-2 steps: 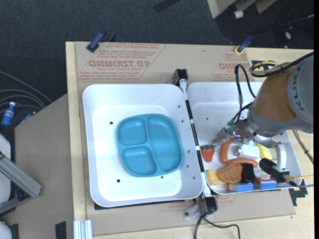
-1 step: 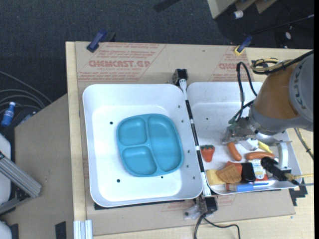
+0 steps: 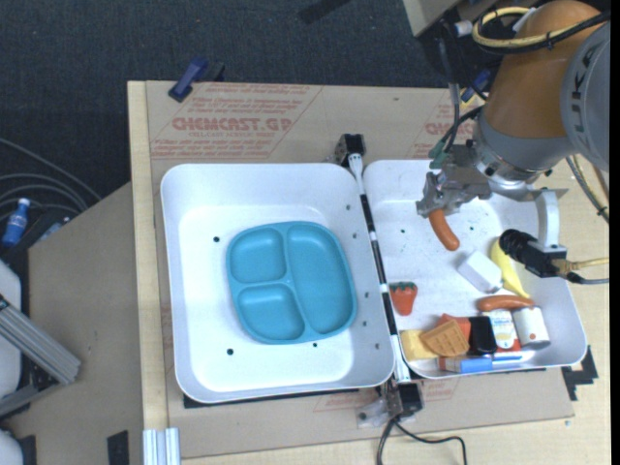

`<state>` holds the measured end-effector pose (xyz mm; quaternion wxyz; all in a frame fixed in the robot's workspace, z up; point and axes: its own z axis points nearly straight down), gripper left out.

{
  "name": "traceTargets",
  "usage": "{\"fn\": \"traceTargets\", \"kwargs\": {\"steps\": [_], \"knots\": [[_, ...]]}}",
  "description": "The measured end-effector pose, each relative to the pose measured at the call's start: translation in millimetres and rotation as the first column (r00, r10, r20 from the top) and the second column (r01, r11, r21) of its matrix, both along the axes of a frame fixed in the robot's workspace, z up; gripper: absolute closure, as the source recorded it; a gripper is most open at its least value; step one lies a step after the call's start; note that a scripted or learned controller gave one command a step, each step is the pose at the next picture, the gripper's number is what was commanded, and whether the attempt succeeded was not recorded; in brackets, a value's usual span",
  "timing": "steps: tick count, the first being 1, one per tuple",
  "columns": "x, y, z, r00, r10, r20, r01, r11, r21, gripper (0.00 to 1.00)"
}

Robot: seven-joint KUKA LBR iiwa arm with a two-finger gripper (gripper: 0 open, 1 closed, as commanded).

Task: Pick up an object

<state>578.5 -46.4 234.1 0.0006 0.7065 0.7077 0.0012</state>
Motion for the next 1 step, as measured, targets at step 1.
{"fn": "traceTargets", "kwargs": {"steps": [1], "knots": [[-56.2,106.9,22.0,1.000,0.000,-0.007,0.000,1.000,0.001,1.00]]}}
